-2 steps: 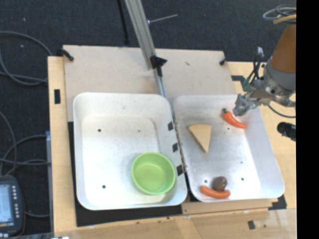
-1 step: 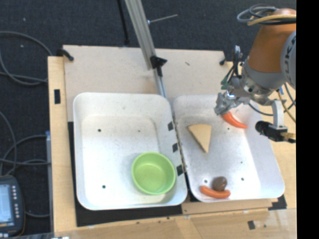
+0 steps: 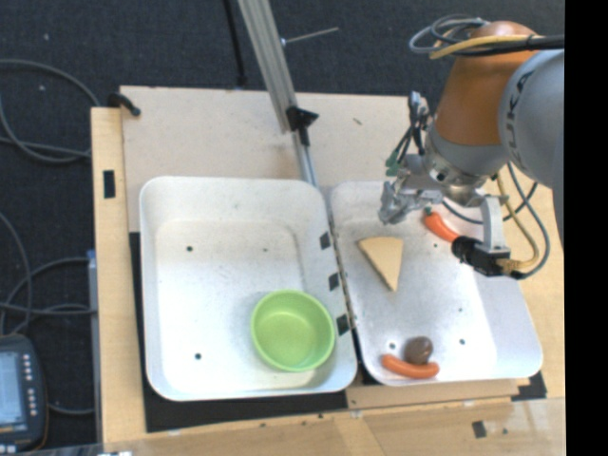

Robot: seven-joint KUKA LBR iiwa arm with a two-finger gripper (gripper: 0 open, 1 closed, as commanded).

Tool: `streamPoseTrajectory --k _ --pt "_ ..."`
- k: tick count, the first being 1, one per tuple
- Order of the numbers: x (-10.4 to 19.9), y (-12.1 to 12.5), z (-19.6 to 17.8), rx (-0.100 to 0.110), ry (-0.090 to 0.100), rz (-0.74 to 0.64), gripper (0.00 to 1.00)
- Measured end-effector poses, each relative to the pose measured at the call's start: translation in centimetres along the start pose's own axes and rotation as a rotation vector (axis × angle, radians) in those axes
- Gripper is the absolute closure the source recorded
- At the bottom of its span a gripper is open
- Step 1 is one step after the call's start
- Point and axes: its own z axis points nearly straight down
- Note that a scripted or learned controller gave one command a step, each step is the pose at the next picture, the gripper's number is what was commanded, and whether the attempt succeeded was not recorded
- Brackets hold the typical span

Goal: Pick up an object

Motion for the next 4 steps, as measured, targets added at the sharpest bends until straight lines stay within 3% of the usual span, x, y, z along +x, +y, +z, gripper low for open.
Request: streamPoseTrajectory --k 1,3,4 --pt "5.2 -0.2 0.9 0.000 0.001 -0.001 1.00" --pt "15.5 -0.2 -1.2 -0.001 0.003 -0.003 1.00" --pt "15.2 -0.2 -1.2 0.000 0.001 0.001 0.00"
